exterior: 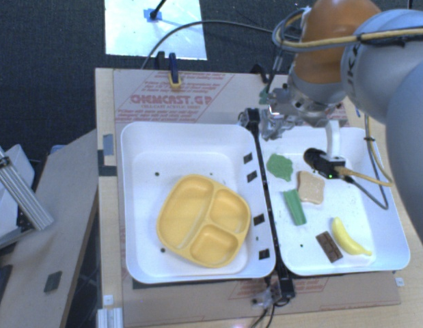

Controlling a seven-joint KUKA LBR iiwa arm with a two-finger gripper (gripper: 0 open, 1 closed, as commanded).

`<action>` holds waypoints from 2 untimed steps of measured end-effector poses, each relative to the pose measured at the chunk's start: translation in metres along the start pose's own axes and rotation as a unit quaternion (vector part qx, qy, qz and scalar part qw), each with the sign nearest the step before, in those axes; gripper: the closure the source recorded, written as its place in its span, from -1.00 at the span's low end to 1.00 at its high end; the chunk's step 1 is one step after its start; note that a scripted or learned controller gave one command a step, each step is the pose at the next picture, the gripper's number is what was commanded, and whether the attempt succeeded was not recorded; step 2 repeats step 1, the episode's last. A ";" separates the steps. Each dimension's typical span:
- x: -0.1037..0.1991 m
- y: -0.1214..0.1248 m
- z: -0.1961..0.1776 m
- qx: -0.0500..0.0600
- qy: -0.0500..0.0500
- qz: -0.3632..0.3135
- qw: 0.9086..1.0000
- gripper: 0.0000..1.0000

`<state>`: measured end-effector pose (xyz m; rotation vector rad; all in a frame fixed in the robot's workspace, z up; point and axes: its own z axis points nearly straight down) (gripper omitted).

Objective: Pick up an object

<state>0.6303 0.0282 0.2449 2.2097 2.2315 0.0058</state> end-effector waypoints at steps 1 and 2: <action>0.053 0.015 0.005 0.000 0.000 0.001 1.000 1.00; 0.053 0.015 0.005 0.000 0.000 0.001 1.000 1.00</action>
